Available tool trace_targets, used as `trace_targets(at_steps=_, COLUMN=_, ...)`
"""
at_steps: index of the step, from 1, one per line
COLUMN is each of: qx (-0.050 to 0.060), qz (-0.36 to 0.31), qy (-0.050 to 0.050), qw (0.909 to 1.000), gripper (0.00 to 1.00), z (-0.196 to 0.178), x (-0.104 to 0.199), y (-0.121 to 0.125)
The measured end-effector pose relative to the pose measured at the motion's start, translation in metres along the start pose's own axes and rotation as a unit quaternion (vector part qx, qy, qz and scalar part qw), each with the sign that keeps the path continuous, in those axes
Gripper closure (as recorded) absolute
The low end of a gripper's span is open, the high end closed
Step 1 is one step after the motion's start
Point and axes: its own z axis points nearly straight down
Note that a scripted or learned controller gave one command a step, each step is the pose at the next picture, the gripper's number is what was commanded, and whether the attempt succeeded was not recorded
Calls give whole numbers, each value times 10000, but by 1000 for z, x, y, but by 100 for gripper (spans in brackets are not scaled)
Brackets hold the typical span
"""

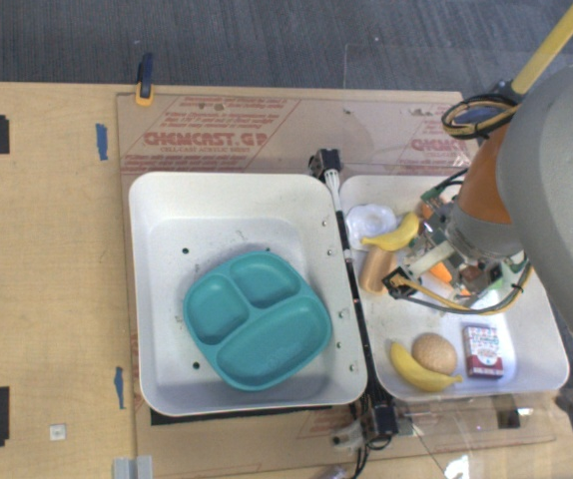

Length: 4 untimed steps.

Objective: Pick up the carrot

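The carrot shows as a small orange piece in the right bin, mostly hidden under the robot's wrist. My gripper is low over the middle of that bin, right at the carrot, with the grey arm and its orange band coming in from the right. Whether the carrot sits between the fingers cannot be made out.
Around the gripper lie a yellow banana, a tan cylinder and a white object. Nearer the front are another banana, a brown egg-shaped thing and a red box. The left bin holds a teal divided plate.
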Motion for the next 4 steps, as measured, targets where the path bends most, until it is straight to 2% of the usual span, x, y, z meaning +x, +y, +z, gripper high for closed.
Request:
trace_targets(at_steps=1, qx=30, qz=-27, qy=-35, qw=10000, gripper=100, z=-6, x=0, y=-1)
trace_targets(at_steps=2, qx=-69, qz=-1748, qy=88, qw=9845, gripper=100, z=13, x=-50, y=-14)
trace_targets(at_steps=3, qx=-72, qz=-1758, qy=84, qw=9844, gripper=0, z=14, x=-50, y=-14)
trace_targets(at_steps=4, qx=-80, qz=-1756, qy=38, qw=9844, gripper=100, z=6, x=-52, y=-12)
